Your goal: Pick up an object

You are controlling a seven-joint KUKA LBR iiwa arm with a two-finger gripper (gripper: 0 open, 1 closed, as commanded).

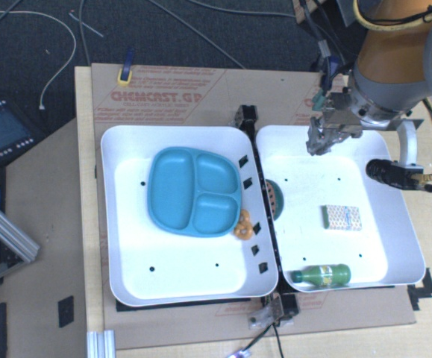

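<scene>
My gripper [318, 145] hangs over the back of the right bin [395, 222], near its far wall, with nothing visible between its fingers. A small patterned packet [341, 217] lies flat in the middle of that bin, well in front of the gripper. A green bottle [321, 276] lies on its side along the bin's front wall. A round brown object [274, 200] sits against the bin's left wall. In the left bin [126, 259] rests a blue divided plate [195, 192], with a small orange-tan item [242, 228] at its right front corner.
A black divider with clips [254, 200] runs between the two bins. A black cylindrical part with a cable [392, 173] hangs over the right bin's right side. Loose cables lie on the dark floor beyond the bench.
</scene>
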